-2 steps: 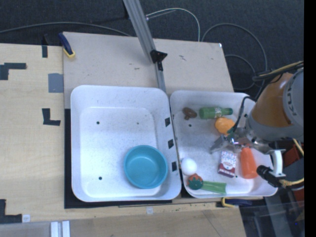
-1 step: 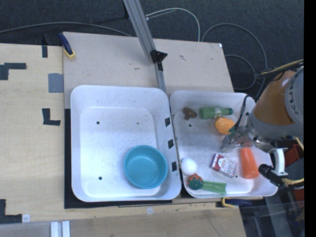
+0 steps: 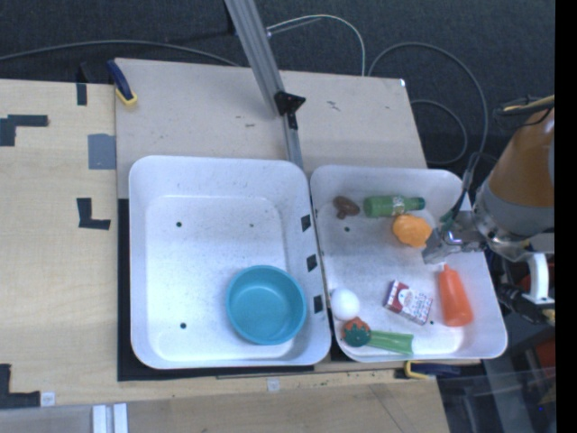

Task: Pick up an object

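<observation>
Seen from above at a slant, a pale wooden bench (image 3: 54,269) carries two shallow white bins side by side, resting on a lighter board (image 3: 216,106) with dark tape marks to its left. Beyond the bench the floor is dark carpet (image 3: 406,7), crossed by thin looping cables (image 3: 361,39). A grey metal pole (image 3: 257,39) slants down from the top and meets the seam between the bins.

Inside the left bin (image 3: 180,188), a blue bowl (image 3: 265,304) sits upright near the front right corner.

Across the right bin (image 3: 379,177) lie several small objects. A green bottle (image 3: 393,206) lies on its side near the back wall, with a small brown lump (image 3: 346,207) just to its left and an orange ball (image 3: 412,230) just below it. Near the front are a white ball (image 3: 344,301), a green toy with a red and teal end (image 3: 374,336), a red and white packet (image 3: 408,301) and an orange cylinder (image 3: 454,296).

Reaching in from the right, the arm (image 3: 523,183) brings its gripper (image 3: 442,244) low over the right bin, between the orange ball and the orange cylinder, close to both. Whether its fingers are apart or together cannot be told, and nothing is visibly held.
</observation>
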